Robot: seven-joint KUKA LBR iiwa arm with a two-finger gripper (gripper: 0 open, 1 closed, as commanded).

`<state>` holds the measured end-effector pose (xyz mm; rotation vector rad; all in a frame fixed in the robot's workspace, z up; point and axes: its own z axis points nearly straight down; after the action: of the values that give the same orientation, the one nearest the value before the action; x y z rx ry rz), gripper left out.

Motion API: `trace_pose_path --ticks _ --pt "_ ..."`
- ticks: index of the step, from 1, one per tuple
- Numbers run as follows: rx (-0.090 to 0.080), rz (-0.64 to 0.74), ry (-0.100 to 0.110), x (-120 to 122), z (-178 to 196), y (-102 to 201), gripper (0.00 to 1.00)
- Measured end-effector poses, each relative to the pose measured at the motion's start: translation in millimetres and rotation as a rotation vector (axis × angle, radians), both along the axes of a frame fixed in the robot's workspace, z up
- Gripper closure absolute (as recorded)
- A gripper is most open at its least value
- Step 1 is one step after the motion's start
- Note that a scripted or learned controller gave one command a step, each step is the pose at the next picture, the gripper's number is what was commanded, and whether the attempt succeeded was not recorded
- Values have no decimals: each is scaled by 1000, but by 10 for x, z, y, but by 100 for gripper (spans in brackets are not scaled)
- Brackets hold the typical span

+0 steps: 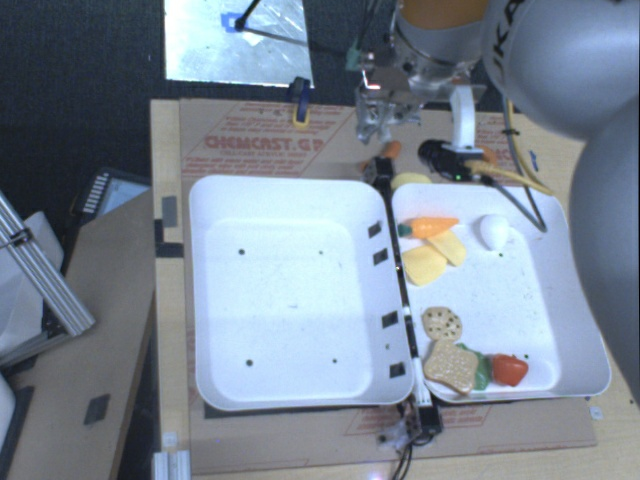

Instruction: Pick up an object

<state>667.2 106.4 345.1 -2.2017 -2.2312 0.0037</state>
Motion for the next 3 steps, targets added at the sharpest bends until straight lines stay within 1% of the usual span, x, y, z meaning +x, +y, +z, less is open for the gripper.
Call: trace_pose_path --ticks 1,2,3 --pt "-1 -7 -28 7 2016 -197 100" --pt "-3 -13 -8 -144 1899 -321 100" --pt "-4 -6 8 -104 338 136 100"
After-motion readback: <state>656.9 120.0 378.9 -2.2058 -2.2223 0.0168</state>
